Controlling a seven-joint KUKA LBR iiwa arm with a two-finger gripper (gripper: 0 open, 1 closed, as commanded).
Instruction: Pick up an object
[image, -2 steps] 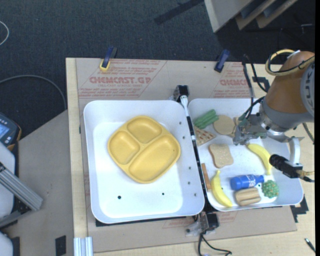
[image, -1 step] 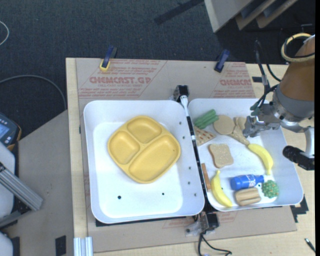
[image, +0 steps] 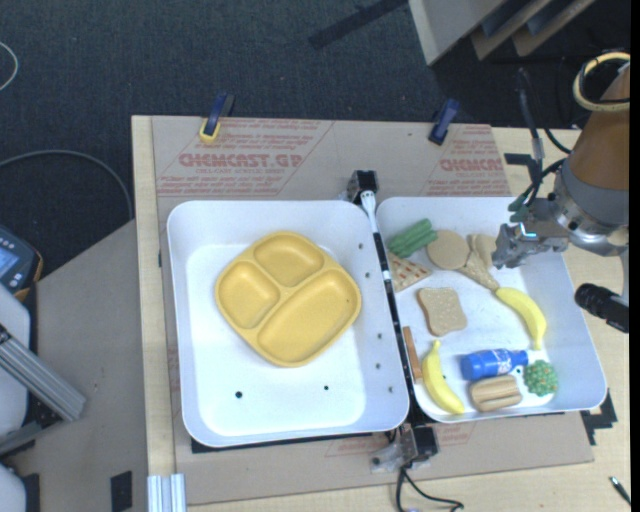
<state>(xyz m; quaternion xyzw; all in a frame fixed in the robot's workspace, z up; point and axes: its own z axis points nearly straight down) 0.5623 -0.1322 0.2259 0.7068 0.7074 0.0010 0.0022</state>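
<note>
Camera view: banana (image: 527, 314) long axis near-vertical, upper-left to lower-right.

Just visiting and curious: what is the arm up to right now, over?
Pincer low over right bin's far edge, nothing seen in it. Toy food untouched: bananas, bread slice. Yellow plate alone in left bin.

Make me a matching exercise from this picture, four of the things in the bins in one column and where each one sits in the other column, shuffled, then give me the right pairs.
Things:
1. yellow divided plate
2. blue can
3. slice of bread
4. green beans

Places:
A. right bin, far left corner
B. middle of the left bin
C. right bin, near side, just above the hot dog
D. middle of the right bin

Pairs: 1-B, 2-C, 3-D, 4-A
</note>
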